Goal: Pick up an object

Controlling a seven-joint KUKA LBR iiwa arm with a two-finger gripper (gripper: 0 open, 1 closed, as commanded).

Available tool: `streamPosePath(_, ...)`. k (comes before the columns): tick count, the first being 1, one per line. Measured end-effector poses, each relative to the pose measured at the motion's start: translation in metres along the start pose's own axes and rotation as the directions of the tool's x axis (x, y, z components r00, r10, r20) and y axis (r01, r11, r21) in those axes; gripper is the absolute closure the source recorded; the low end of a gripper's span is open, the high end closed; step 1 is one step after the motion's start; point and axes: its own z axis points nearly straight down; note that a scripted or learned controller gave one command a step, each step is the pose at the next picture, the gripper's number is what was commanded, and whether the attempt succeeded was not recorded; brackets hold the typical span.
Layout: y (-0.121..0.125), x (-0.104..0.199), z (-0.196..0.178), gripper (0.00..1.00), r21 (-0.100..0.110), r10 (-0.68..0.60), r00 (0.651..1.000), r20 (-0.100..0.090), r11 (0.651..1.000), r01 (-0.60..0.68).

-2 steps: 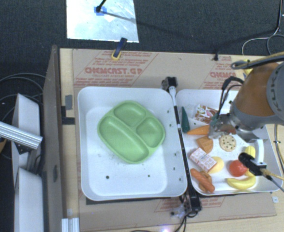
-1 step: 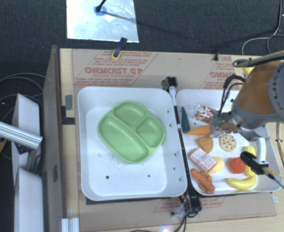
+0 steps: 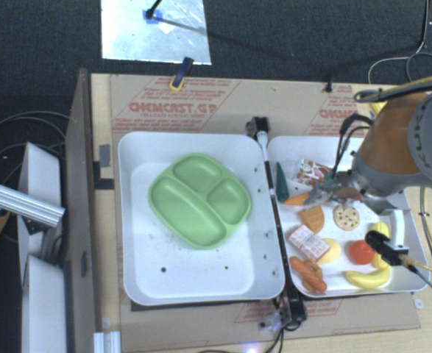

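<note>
The toy food lies in the right bin (image 3: 414,289): a cookie (image 3: 346,217) and a cracker (image 3: 313,218) near the middle, a carrot (image 3: 297,198) towards its left wall. The gripper (image 3: 332,191) hangs just above the cookie, beside the carrot. Its dark, blurred tip hides its state, so grasping or released cannot be told. The arm (image 3: 403,142) covers the bin's far right corner.

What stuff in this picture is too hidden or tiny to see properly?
- End effector: camera view; the arm's grey and orange body blocks it, so its grip is unclear.
- Right bin: its far right corner sits under the arm.
- Snack packet: print too small to read.
- Cookie: partly tucked beneath the arm's tip.
- Cardboard lettering: faint and blurry.
</note>
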Motion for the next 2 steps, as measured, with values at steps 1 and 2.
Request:
streamPosePath(1,0.081,0.008,-0.006,0.0,0.016,-0.004,1.0,0.001,1.0,0.004)
streamPosePath(2,0.051,-0.004,0.031,0.0,0.024,0.004,1.0,0.001,1.0,-0.004)
